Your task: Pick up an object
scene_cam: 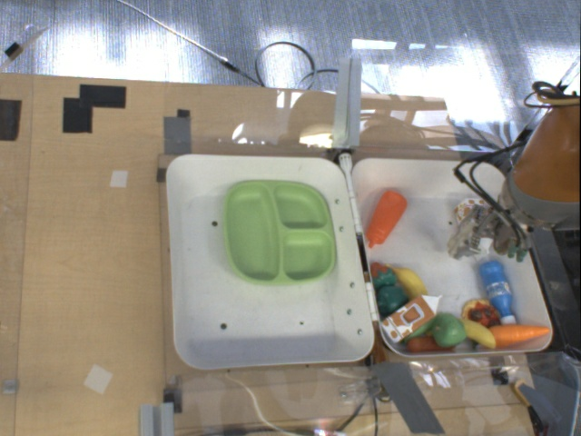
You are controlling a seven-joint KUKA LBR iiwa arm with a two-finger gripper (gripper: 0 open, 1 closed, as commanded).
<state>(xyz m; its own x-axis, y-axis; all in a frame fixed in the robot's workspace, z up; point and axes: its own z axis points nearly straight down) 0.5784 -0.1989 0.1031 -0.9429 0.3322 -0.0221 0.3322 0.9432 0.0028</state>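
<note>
End effector [479,236] blurs over the right bin [427,175]; its state is unreadable.

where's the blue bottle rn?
In the camera view, the blue bottle lies near the right bin's right wall, just below the tool and above the orange carrot.

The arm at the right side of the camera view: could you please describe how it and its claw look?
The arm shows a rounded orange band above a grey wrist section. Black cables loop around the wrist. Below hangs the claw, a small assembly of pale metallic grey parts, too blurred to make out in detail.
</note>
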